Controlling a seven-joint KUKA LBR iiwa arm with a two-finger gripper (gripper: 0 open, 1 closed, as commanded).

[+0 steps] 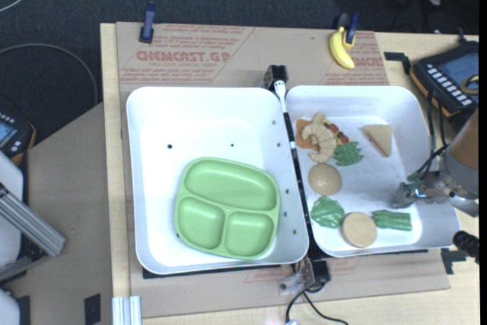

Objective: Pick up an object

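Note:
The right bin (pixel 403 106) holds several toy foods. There is a shrimp-like pile (pixel 318 135), a tan wedge (pixel 378 138) and a green leafy piece (pixel 348 154). A beige ball (pixel 325 179), another green leaf (pixel 327 211), a round tan biscuit (pixel 358 229) and a green pod-like piece (pixel 392 221) lie nearer the front. My gripper (pixel 405 194) reaches in from the right and sits low over the bin floor, just above and beside the green pod-like piece. Nothing shows in its grasp.
The left bin (pixel 152 164) carries a green divided plate (pixel 227 206). A yellow banana (pixel 342 49) lies on the bench behind the right bin. A black device with buttons (pixel 449 80) sits at the right edge. The divider between the bins (pixel 293 164) runs down the middle.

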